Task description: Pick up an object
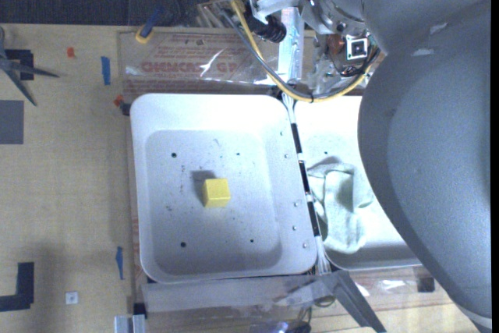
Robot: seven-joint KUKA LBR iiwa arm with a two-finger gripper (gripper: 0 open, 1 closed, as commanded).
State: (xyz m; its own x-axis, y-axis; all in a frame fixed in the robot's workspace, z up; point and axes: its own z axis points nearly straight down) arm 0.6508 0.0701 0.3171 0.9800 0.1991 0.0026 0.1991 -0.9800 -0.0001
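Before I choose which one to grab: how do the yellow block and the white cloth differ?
The yellow block is a small, sharp-edged cube, while the white cloth is larger, crumpled and shapeless. The block stands out brightly against its bin, whereas the cloth nearly blends into the white. The block lies alone near the middle of the left bin; the cloth lies in the right bin, against the shared wall and partly under the arm. Both rest on a bin floor.

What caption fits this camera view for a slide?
A yellow block lies in the left bin, a white cloth in the right bin, under the arm.
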